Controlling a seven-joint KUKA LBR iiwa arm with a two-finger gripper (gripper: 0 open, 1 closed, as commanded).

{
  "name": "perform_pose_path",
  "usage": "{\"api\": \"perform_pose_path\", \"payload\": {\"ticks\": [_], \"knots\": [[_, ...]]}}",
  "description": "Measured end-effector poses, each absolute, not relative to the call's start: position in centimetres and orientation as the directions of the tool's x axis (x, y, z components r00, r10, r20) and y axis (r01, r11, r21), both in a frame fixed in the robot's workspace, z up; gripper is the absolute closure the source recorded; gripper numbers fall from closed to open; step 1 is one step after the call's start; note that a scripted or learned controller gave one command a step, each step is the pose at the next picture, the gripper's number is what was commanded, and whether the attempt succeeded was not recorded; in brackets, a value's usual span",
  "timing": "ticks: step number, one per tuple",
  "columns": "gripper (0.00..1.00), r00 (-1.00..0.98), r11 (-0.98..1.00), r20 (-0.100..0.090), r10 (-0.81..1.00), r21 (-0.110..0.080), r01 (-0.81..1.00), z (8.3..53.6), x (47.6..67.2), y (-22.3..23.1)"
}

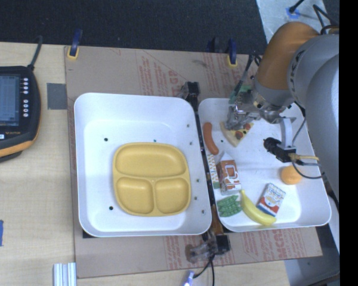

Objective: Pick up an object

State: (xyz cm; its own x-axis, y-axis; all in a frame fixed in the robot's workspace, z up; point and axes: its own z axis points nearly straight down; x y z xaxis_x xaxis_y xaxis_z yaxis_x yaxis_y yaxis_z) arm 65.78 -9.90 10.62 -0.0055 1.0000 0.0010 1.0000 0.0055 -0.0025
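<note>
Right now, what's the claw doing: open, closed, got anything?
Claw: low in the right bin, over the pizza slice; open or closed cannot be told, and no object visibly in its grip.

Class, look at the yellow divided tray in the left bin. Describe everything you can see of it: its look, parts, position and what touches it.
The yellow tray is a pale yellow dish with rounded corners that looks like moulded plastic. It has three compartments: one wide one across the far side and two smaller ones side by side on the near side. It lies flat, right way up, near the middle of the left bin, slightly toward its near right corner. It rests on the bin's white floor and nothing else touches it. All three compartments look bare.
</note>
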Motion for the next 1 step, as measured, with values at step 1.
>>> {"api": "perform_pose_path", "payload": {"ticks": [1], "knots": [[1.00,-0.004,0.004,-0.001,1.000,-0.005,1.000,10.32,57.90,-13.14]]}}
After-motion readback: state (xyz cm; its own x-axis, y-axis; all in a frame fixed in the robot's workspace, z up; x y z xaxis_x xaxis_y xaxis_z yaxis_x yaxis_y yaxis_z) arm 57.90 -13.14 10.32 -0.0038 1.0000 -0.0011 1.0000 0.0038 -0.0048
